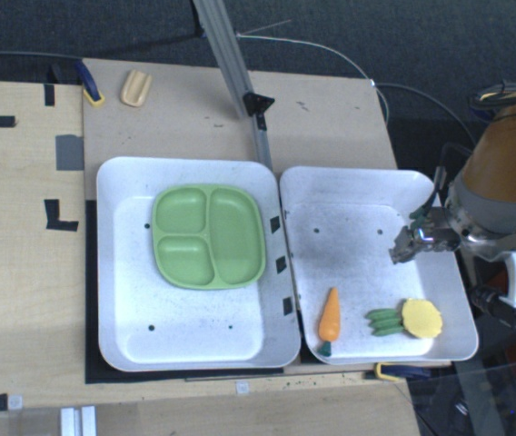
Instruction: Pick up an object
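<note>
Over right bin (367,189), claw (405,246), carrot (330,313), yellow toy (421,318) below.

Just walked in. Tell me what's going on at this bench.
The arm reaches in from the right, its tool low over the right bin, near that bin's right wall. It holds nothing. A carrot, a green pod and a yellow piece lie along that bin's near edge. A green plate sits in the left bin.

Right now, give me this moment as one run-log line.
stage: approach | hand: over right bin, nothing visibly held | carrot, yellow toy: lying in right bin | green plate: left bin
</note>
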You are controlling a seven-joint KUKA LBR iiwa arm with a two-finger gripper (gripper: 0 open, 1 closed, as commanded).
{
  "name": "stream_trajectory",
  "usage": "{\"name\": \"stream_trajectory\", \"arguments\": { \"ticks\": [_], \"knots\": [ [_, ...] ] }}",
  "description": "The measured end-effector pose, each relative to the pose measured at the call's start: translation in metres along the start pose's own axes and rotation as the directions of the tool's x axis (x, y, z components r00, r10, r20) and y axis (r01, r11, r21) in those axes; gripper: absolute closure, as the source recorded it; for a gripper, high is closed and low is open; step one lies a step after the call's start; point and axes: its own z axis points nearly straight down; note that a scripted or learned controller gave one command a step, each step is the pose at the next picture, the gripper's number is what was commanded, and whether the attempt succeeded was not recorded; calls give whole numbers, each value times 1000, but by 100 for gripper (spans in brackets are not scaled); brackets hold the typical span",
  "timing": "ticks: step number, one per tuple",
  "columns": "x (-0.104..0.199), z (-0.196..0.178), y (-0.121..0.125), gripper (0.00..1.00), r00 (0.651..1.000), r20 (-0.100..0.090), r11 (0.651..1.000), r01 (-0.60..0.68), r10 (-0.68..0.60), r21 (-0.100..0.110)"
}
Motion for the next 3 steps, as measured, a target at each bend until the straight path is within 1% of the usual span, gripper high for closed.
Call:
{"name": "stream_trajectory", "arguments": {
  "ticks": [2, 3],
  "knots": [
    [123, -2, 5, 100, 1000, -4, 1000, 7, -7, 4],
    [179, -14, 19, 100, 1000, -3, 1000, 7, -7, 4]
  ]
}}
